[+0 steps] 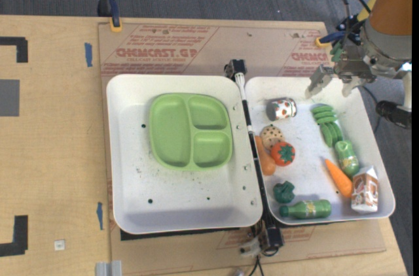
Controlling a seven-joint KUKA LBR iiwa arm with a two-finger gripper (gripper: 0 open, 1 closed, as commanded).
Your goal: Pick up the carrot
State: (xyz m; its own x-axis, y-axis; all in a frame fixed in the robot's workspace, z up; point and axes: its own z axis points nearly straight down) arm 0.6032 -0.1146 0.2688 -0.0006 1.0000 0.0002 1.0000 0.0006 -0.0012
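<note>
- Because the carrot [338,178] is wedged between the paper cup [365,191] at its four o'clock and the green bottle [346,157] at its twelve o'clock, a neighbour could be clamped instead.
- Its long axis runs ten o'clock to four o'clock, the tip judged to be the ten o'clock end.
- The gripper [332,80] is seen spread and unladen over the right bin [386,196], at the carrot's twelve o'clock.

The brown cardboard sheet [196,46] under the two bins carries red printing: at its 11 o'clock side the word reads roughly "CHEMCAST", followed by letters like "G P", with smaller lines above it too fine to read. At 1 o'clock the same red print [308,56] repeats, partly hidden by the arm.
</note>
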